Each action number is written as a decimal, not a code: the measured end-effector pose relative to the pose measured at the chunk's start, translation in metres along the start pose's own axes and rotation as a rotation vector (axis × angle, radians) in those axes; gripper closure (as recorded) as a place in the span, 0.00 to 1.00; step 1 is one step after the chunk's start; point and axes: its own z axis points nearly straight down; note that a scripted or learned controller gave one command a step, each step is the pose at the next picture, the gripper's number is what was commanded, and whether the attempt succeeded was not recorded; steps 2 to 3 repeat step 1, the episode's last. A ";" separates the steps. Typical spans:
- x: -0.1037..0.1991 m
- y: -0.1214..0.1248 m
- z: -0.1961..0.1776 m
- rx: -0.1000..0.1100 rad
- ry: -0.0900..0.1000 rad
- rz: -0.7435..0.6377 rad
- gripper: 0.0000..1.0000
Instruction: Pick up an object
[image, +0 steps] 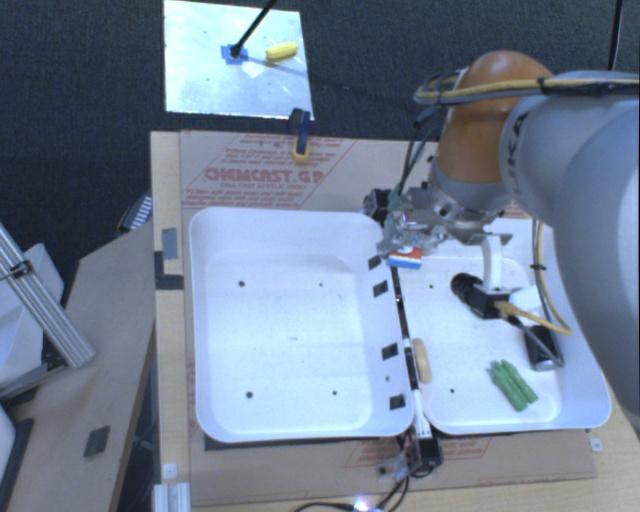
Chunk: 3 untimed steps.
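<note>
**Striped object (405, 260) at the bin edge, grasp unconfirmed**

Small, red, white and blue, it shows centre-right in the frame, just below the gripper (406, 245), where the left bin (290, 330) meets the right bin (455, 345). I cannot tell whether the gripper is open or closed. A loose hold could let the object snag on the rim and drop.

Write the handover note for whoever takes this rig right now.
Gripper: low at the far end of the right bin, beside the divider.
Things: a small red-white-blue item sits right at the gripper; whether it is held cannot be told. In the same bin lie a tan piece by the divider, and a green piece and a black piece toward the near right.
Done: no pick confirmed.
Left: secure one object and lift it.
</note>
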 end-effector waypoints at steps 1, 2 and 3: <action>0.050 -0.017 -0.066 -0.001 0.001 -0.001 1.00; 0.050 -0.017 -0.066 -0.001 0.001 -0.001 1.00; 0.050 -0.017 -0.066 -0.001 0.001 -0.001 1.00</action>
